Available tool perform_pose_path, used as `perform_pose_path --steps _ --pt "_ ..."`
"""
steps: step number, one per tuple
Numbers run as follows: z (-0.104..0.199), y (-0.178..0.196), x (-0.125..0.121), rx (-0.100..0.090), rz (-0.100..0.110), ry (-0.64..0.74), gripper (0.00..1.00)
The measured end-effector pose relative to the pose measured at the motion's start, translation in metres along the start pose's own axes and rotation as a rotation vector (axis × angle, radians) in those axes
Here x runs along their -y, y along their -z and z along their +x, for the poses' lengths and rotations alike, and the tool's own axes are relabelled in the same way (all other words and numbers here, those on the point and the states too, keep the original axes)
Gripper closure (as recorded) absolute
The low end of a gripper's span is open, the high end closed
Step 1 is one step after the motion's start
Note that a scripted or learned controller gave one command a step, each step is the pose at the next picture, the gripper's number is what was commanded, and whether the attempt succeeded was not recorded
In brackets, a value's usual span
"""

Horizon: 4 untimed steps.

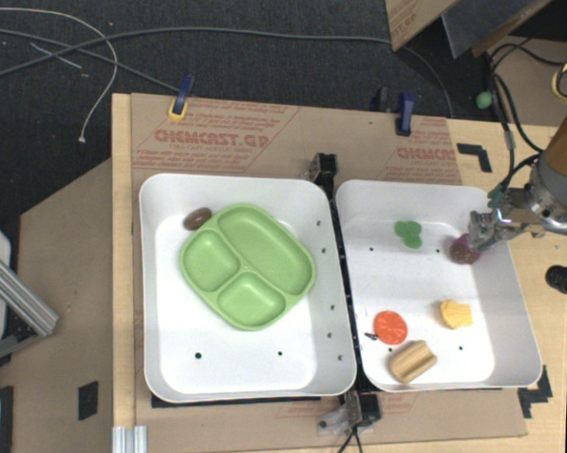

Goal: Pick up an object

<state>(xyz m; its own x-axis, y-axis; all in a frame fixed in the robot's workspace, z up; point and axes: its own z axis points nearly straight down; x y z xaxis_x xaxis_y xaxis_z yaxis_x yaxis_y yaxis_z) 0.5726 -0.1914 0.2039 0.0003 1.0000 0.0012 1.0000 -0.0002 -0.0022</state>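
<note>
My gripper (477,231) reaches in from the right over the far right part of the right bin (435,201). A small dark purple object (464,249) lies right at its tip, touching or nearly touching it. Whether the object is gripped is hidden at this angle. In the same bin are a small green piece (409,233), a red-orange round object (390,326), a yellow piece (456,314) and a tan block (412,360).
The left bin (166,338) holds a green divided plate (248,264) and a small brown object (198,218) beside the plate's far left edge. Two clamps (182,96) (405,114) pin the cardboard base at the back. Cables lie on the floor beyond.
</note>
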Motion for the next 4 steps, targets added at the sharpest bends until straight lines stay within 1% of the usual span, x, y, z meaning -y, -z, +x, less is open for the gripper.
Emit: perform_pose_path --steps 1,2,3,4 --pt "0.006 -0.043 0.000 -0.001 0.003 0.000 0.00" --pt "0.002 -0.105 -0.002 -0.001 0.004 0.000 0.00" --pt "0.002 -0.089 -0.004 0.000 -0.003 0.000 1.00" --pt "-0.004 -0.028 -0.012 0.004 -0.010 0.001 1.00"
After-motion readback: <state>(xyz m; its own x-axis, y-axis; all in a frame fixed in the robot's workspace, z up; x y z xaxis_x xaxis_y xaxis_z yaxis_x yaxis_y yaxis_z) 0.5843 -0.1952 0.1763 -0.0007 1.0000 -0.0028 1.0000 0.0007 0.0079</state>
